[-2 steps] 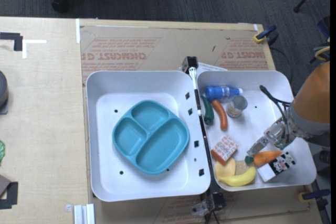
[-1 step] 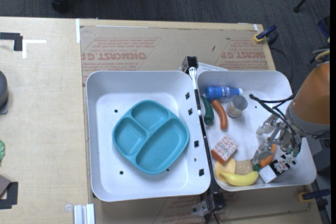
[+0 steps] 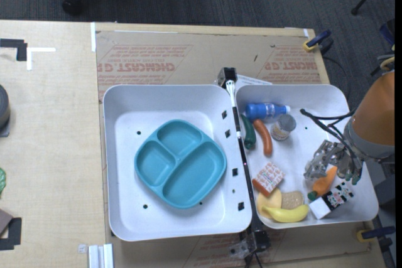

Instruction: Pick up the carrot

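One carrot (image 3: 323, 184) lies in the right bin (image 3: 314, 97), just beside the banana (image 3: 286, 213); my gripper (image 3: 330, 166) straddles it, fingers spread. Next: close, then lift.

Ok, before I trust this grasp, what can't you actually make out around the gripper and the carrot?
- Carrot: an orange piece shows at the gripper, but the gripper's metal covers most of it.
- Grip: too small and cluttered to tell whether the carrot sits between the fingers.
- Arm: cut off by the right edge.
- Black-and-white block: pattern too small to read.
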`<state>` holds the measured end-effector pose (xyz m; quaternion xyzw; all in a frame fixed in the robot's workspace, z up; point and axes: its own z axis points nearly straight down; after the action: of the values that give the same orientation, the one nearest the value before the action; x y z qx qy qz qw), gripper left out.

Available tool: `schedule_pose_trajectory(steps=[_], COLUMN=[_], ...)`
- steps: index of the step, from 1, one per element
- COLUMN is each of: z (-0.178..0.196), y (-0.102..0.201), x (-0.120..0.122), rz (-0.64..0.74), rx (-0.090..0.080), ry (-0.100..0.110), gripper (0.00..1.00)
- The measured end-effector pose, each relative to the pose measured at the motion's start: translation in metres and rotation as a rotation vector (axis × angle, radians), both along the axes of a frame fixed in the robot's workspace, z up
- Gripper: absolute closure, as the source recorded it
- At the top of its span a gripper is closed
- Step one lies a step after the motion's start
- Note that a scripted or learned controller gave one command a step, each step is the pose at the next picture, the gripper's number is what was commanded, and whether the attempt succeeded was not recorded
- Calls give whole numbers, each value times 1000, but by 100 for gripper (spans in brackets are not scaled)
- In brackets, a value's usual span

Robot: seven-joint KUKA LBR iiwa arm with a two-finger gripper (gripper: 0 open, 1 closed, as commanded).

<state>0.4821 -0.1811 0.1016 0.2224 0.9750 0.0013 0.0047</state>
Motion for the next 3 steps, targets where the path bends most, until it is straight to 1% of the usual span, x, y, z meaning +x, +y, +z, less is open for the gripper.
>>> schedule_pose_trajectory(steps=[1, 2, 3], z=[109, 109, 2], y=[7, 7, -21], x=[-2, -2, -4], rz=[-414, -416, -406], rx=[-1, 0, 1], ry=[2, 3, 8], gripper=[100, 0, 0])
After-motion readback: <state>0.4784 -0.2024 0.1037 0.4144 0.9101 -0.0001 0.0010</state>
